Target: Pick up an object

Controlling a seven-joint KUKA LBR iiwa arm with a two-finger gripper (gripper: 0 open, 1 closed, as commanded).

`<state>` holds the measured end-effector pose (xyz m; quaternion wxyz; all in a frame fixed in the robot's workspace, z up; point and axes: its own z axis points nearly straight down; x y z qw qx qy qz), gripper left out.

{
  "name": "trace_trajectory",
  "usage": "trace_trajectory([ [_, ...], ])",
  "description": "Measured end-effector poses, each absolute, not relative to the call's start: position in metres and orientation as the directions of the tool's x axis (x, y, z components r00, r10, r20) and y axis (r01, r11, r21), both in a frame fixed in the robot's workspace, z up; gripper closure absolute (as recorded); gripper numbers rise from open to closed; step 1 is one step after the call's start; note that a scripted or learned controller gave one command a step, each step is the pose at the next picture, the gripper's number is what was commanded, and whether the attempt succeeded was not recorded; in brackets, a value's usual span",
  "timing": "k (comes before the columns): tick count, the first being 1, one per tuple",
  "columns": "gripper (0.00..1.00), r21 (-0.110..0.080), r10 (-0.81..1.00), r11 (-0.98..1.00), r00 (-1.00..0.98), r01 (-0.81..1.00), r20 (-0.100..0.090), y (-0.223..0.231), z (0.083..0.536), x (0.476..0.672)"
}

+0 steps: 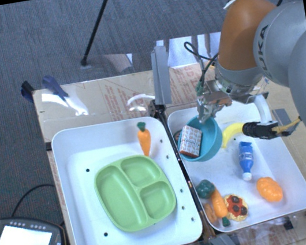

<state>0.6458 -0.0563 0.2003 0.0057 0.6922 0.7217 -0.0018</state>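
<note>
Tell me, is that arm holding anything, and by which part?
It seems to hold the blue bowl by its far rim, at the gripper; the grip itself is hard to see.

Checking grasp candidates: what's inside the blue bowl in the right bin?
The blue bowl is tipped on its side, with a small patterned box sitting in its opening. The gripper is at the bowl's upper rim. The bowl's floor behind the box is hidden.

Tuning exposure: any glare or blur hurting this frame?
Camera view: glare patches on the clear sheet behind the left bin; white bin floors bright but objects legible; green tray and blue bottle sharp; soft shadows under items; gripper slightly soft at the blue bowl.
</note>
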Motion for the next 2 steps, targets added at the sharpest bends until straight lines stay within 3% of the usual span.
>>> trace_trajectory([
  [1,1.00,0.003,0.990,0.143,-0.143,0.990,-0.010,-0.038,0.213,0.645],
  [2,1.00,0.019,0.989,-0.144,0.144,0.989,-0.025,-0.012,0.196,0.647],
])
